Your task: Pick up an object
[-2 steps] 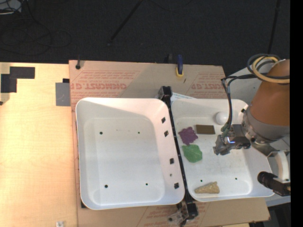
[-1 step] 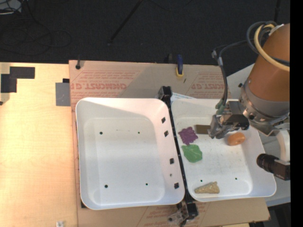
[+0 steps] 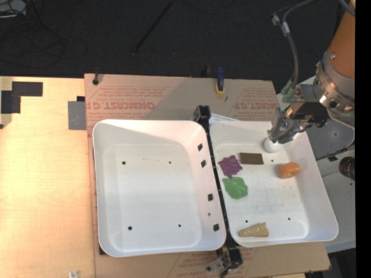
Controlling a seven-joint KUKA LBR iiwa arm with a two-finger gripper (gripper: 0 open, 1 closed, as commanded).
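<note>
Left bin (image 3: 110, 155): bare white floor.
Right bin (image 3: 324, 213): holds every loose item.
Claw (image 3: 280, 133): low over a white object (image 3: 271, 145) at the bin's far edge; finger state cannot be told, possibly touching.
Green piece (image 3: 235, 187), purple piece (image 3: 230, 165), orange piece (image 3: 289, 169): resting.
Progress: nothing lifted yet.
</note>
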